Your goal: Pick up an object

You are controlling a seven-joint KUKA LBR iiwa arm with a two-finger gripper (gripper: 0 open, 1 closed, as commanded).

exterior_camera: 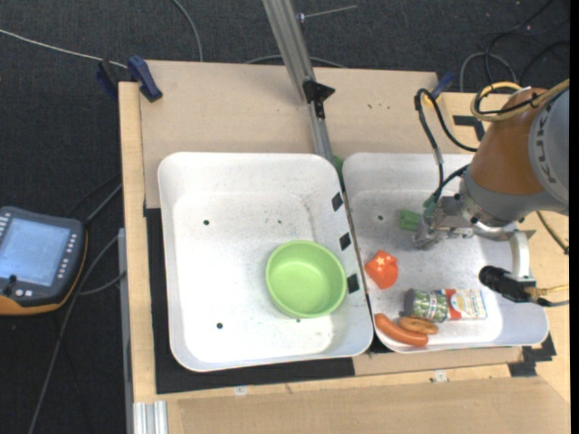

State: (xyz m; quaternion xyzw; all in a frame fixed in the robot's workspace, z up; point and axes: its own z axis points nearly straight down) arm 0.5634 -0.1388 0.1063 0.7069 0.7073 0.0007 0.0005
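Observation:
My gripper is low in the right bin, near its middle, under the grey arm with the orange band. A small green object lies right at the gripper's left side; I cannot tell whether it is held. An orange-red pepper-like toy sits to the lower left of the gripper, near the bin's left wall. Along the front of the bin lie a can-like packet with a green, white and red label and an orange sausage-shaped toy.
The left bin holds a light green bowl at its front right. A slanted metal pole runs down to the gap between the bins. Cables lie behind the right bin, and a handheld pendant sits far left.

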